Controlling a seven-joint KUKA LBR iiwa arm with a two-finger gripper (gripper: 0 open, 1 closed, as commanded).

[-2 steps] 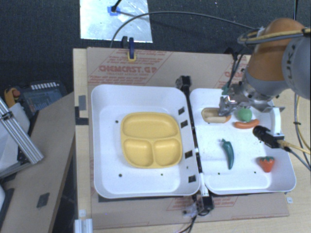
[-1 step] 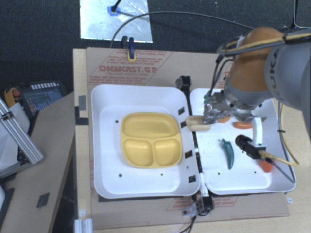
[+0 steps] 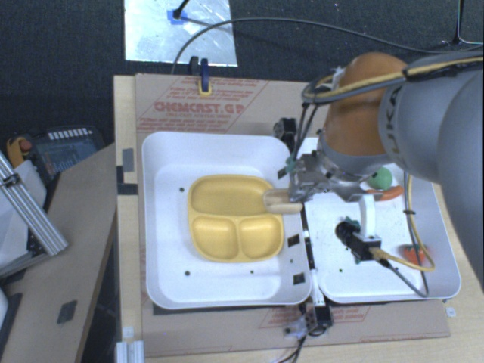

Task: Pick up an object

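A yellow divided plate (image 3: 231, 218) lies in the middle of the left bin (image 3: 162, 172). My gripper (image 3: 293, 193) hangs low over the wall between the two bins, right at the plate's right rim. A short tan piece (image 3: 278, 200) juts from under the gripper onto that rim. I cannot tell whether it is held. The grey arm and its orange band (image 3: 363, 104) hide the upper part of the right bin (image 3: 439, 278).
A green ball (image 3: 381, 178) and a thin orange thing (image 3: 392, 194) lie in the right bin behind the wrist. Another orange thing (image 3: 414, 256) sits near that bin's right side. Cables run from the wrist across the right bin's floor.
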